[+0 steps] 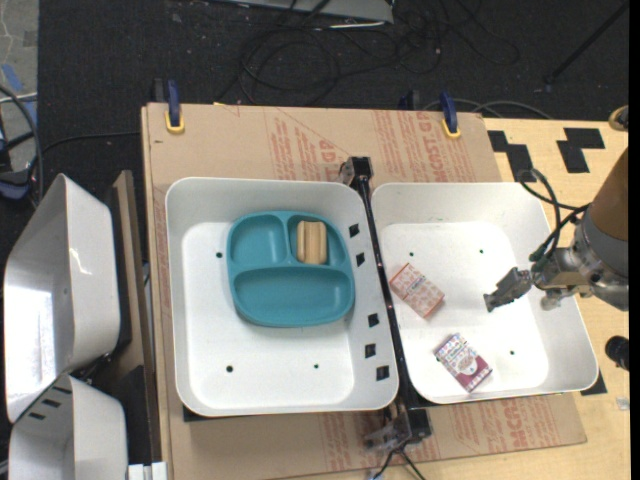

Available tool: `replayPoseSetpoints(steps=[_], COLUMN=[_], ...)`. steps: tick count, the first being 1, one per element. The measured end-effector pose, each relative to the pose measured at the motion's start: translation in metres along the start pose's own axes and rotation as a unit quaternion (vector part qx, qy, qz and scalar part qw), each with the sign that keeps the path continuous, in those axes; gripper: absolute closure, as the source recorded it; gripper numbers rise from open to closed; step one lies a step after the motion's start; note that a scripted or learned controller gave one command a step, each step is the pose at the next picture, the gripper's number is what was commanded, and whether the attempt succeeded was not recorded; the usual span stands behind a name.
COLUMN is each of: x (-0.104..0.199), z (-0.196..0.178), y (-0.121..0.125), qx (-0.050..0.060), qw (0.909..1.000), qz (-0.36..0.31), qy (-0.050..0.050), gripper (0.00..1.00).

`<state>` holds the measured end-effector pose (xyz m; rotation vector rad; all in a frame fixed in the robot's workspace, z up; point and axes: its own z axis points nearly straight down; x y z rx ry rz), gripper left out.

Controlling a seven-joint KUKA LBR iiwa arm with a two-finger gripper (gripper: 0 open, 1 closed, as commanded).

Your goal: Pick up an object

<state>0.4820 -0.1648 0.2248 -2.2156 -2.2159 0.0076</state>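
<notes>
my hand [522, 290] hangs over the right bin [560, 368], can't tell its state, pink packet [416, 290] nearby to grab.

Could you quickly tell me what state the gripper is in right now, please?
Gripper: over the right bin, nothing seen in it; whether it is open or closed cannot be told.

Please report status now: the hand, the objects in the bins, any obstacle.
Hand over right white bin, holding nothing. Two small pink packets lie left of it. Nothing between.
</notes>
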Motion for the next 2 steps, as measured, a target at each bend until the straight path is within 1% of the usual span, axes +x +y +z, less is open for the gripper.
replayPoseSetpoints(steps=[1, 2], x=[0.000, 0.007], z=[-0.004, 0.043], y=[0.002, -0.002], qx=[-0.004, -0.002], qw=[1.0000, 1.0000], qz=[-0.001, 0.001], qy=[-0.001, 0.000], gripper=[0.00, 0.00])
